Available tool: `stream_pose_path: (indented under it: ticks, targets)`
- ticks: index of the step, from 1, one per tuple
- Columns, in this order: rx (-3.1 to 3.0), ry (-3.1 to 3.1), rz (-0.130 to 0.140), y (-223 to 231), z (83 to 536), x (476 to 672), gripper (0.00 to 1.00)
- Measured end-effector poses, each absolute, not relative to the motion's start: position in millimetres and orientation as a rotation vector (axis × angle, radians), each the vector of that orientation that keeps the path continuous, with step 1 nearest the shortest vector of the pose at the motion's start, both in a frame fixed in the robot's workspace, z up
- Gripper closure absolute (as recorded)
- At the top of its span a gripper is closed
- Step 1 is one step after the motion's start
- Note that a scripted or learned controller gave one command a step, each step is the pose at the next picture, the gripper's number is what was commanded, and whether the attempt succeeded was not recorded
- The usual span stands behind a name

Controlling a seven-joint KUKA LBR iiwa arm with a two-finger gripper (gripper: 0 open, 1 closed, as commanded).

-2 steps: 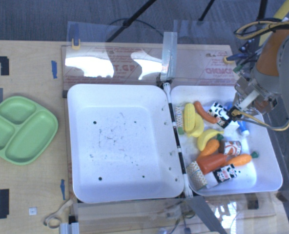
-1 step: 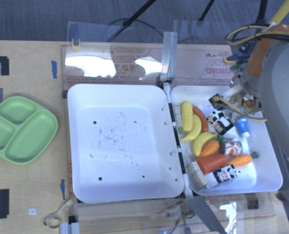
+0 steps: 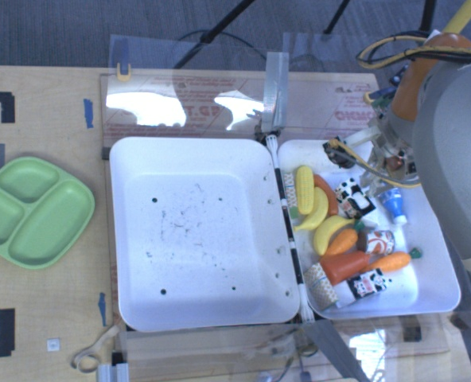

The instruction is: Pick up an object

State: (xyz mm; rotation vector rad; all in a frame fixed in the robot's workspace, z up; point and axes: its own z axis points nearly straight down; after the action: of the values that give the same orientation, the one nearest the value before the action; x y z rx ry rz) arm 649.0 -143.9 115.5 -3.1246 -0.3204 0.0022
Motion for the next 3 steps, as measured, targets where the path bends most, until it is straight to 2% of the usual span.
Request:
stream_pose_path:
  ticks: [1,2,3]
  targets:
    - [-3.123,-0.32,0.005,-151.1,98.2,643.3,1.0]
    - [-3.111,-0.333,-0.002,-186.5,89.5,649.4,1.0]
    - [-3.087,-0.353,-0.018,-196.8,96.9,630.3,1.0]
